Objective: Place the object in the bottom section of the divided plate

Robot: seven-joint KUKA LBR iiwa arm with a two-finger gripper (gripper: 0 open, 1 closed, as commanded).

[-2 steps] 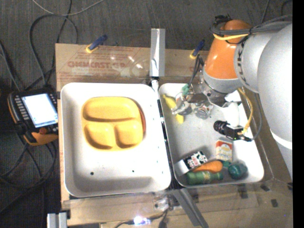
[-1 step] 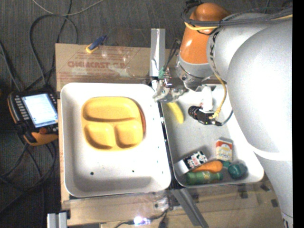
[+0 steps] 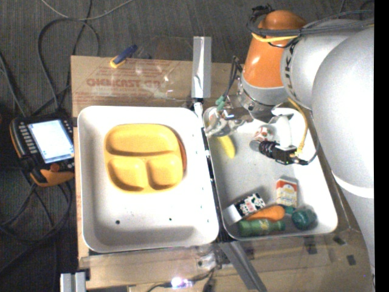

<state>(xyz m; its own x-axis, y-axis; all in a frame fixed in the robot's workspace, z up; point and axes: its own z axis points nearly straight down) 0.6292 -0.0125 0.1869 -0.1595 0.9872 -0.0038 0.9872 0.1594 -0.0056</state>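
My jaws [image 3: 214,121] hung over the right bin's [image 3: 316,221] upper-left corner, whether open I couldn't tell, with the banana [image 3: 227,145] just below them (long axis running up-down) and the plate [image 3: 144,157] left.

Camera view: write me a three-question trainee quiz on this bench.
1. True or false: the divided plate lies in the left bin.
2. Which lies nearest the gripper? A) carrot B) yellow banana-like piece C) green bottle
3. Fill in: the carrot rests across the green ____.

Key: 1 true; 2 B; 3 bottle.
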